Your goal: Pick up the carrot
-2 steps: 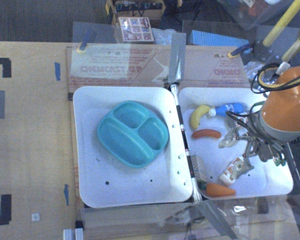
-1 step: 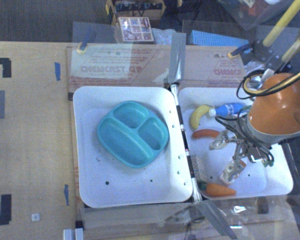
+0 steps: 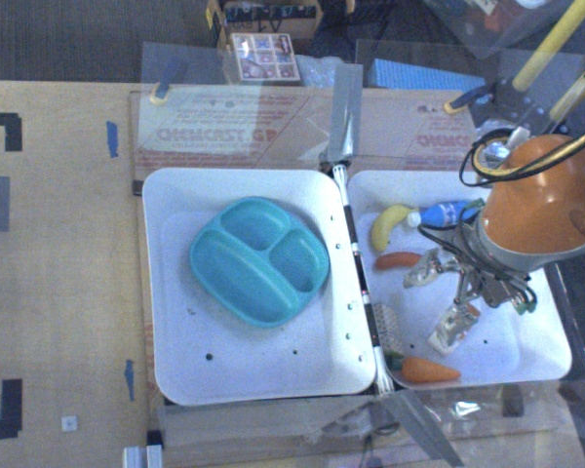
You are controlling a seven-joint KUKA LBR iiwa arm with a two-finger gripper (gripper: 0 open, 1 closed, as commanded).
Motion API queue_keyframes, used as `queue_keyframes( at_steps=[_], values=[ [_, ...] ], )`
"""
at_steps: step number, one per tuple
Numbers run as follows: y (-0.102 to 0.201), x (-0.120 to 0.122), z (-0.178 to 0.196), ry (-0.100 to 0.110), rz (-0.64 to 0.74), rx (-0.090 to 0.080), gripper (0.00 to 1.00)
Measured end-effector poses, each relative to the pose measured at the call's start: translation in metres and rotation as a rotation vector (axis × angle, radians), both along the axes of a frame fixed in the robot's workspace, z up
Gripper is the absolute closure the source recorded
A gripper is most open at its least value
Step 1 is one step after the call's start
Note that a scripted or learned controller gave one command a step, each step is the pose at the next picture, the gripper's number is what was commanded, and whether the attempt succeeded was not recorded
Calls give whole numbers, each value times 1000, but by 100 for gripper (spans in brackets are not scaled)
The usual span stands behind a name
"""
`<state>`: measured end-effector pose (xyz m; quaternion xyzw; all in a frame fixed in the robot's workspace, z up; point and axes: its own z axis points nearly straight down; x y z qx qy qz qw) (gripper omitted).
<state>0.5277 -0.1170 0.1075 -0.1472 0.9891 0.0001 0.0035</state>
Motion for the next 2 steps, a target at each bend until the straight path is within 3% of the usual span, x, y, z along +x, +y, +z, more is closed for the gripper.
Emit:
queue_keyframes(
  at_steps=[1, 2],
  values=[
    [1, 1, 0, -3, 70, 1, 0],
    [0, 20, -1, -9, 201, -5, 0]
  ],
)
